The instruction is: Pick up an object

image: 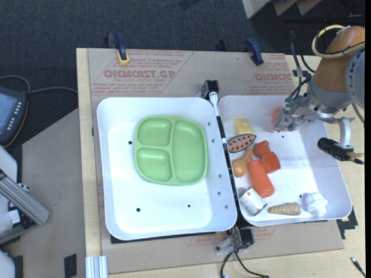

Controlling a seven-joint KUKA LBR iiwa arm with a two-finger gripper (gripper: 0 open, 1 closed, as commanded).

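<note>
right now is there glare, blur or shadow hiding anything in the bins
Camera view: lighting is even and soft, the white bins bright yet unclipped; green divided plate sharp; gripper area small and slightly soft, fingers unclear; faint shadows beside the orange bottle.

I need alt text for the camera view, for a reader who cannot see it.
A grey robot arm with an orange band reaches from the right over the far corner of the right white bin, which holds small toy foods, among them an orange bottle. The left white bin holds a green divided plate.
</note>
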